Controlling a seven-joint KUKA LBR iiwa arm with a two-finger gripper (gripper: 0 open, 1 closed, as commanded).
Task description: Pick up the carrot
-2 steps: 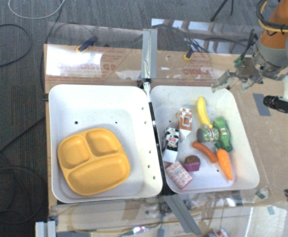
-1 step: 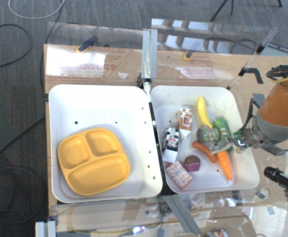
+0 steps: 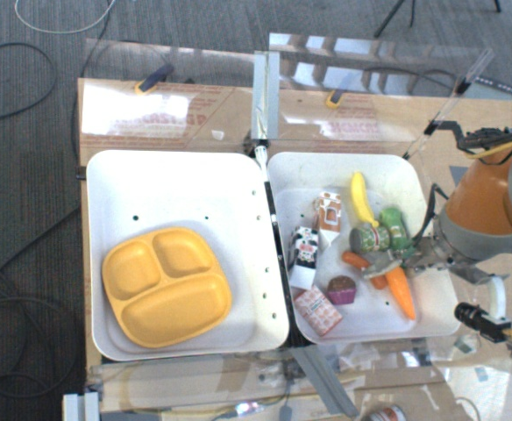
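1. Arm [image 3: 482, 202] entered from the right edge of the frame, orange band visible, wrist over the right rim of the right bin [image 3: 411, 170].
2. Gripper [image 3: 421, 254] sat at the right side of that bin, just above and right of the carrot. Too blurred and too hidden by the wrist to make out its state: cannot tell. Nothing visibly held.
3. Carrot [image 3: 401, 292] lay on the bin floor in the lower right of the right bin, tip pointing down-right, thick end up-left, close to the gripper.
4. Just beside its thick end: a small orange piece [image 3: 355, 259] and a second orange bit [image 3: 379, 280]; whether they touched the carrot was unclear.
5. Green can [image 3: 370, 238] and a green thing [image 3: 394, 226] sat side by side above the carrot, near the gripper.
6. Banana [image 3: 359, 198] lay upright in the frame above the cans.
7. Left half of the right bin: small carton [image 3: 329, 210], black-and-white carton [image 3: 305, 246], purple cupcake-like thing [image 3: 342, 288], red-patterned packet [image 3: 317, 311].
8. Left bin [image 3: 151, 169] held a yellow divided plate [image 3: 166, 285] in its lower left part.
9. Both bins sat side by side on the worktop [image 3: 133, 112].
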